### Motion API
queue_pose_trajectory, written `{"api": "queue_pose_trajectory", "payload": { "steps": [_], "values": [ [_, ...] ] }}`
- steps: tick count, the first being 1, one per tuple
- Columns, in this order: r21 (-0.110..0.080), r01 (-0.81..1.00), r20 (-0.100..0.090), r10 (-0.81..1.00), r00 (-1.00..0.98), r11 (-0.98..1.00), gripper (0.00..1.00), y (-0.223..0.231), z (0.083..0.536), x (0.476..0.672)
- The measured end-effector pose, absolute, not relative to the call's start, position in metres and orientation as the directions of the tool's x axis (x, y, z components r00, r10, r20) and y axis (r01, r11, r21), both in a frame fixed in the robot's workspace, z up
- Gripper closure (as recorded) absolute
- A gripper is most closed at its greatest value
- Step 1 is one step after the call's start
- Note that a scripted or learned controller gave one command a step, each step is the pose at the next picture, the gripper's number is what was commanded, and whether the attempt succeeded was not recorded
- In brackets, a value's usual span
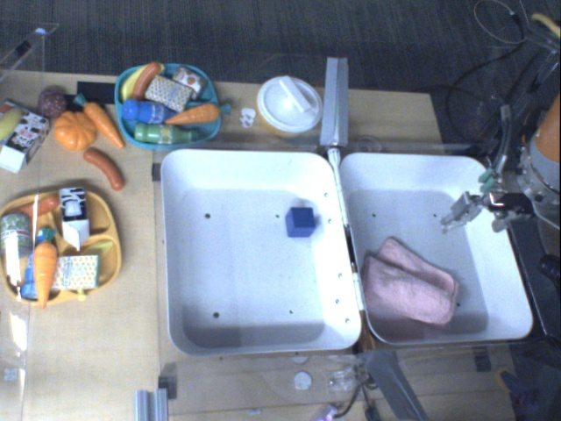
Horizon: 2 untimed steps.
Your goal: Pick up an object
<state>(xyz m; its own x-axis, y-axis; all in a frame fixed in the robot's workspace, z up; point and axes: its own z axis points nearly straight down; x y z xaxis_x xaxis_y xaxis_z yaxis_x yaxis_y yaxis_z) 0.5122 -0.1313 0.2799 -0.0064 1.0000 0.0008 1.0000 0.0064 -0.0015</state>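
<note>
A small blue cube (301,221) rests near the middle of the left bin (202,261). A folded pink cloth (409,282) lies in the lower half of the right bin (412,182). My gripper (479,210) hovers at the right bin's right side, above and to the right of the cloth. It is open, with nothing between its fingers (456,210). It is far from the cube.
On the bench to the left stand a blue bowl (168,103) and a yellow tray (61,248), both with toy food, beside loose toy vegetables (88,130). A white lidded bowl (290,105) sits behind the bins. Cables hang at the far right.
</note>
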Motion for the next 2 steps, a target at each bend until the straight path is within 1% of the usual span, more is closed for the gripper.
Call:
{"api": "queue_pose_trajectory", "payload": {
  "steps": [1,2],
  "values": [
    [-0.001,0.994,0.001,0.994,-0.109,0.109,0.0,-0.115,0.16,0.492],
    [0.013,0.998,-0.001,0.998,0.063,-0.063,0.0,-0.189,0.09,0.491]
  ]
}}
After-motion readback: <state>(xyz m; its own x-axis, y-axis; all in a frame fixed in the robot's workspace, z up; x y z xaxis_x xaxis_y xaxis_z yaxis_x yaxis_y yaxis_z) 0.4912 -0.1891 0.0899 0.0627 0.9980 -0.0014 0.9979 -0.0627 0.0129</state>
